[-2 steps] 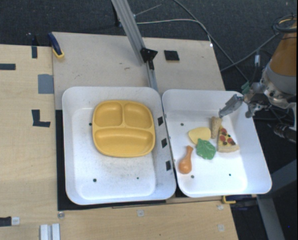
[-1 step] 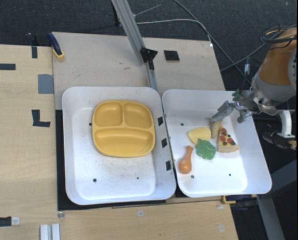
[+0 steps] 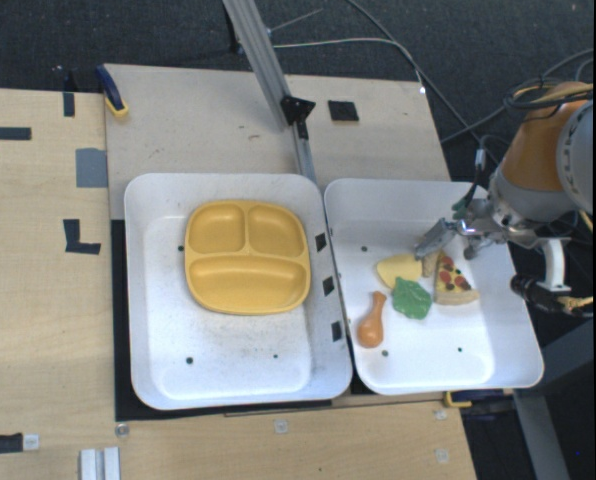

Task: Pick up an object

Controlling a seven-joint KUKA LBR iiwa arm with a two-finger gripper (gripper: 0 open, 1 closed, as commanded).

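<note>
Gripper (image 3: pixel 440 249) hangs low over the right bin (image 3: pixel 498 363), fingers spread apart, nothing between them. Just below lie a cheese wedge (image 3: pixel 398 268), pizza slice (image 3: pixel 453 283), green leaf (image 3: pixel 412 299) and drumstick (image 3: pixel 372 320), clustered together. Left bin (image 3: pixel 158 368) holds a yellow divided plate (image 3: pixel 247 258).

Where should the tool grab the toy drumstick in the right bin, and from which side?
Take the drumstick across its narrow shaft, coming straight down from above. It lies flat, thin end up toward the green leaf, fat end toward the bin's near wall. The shaft is slimmer than the bulb, with bare floor either side, so the fingers probably fit there.
</note>
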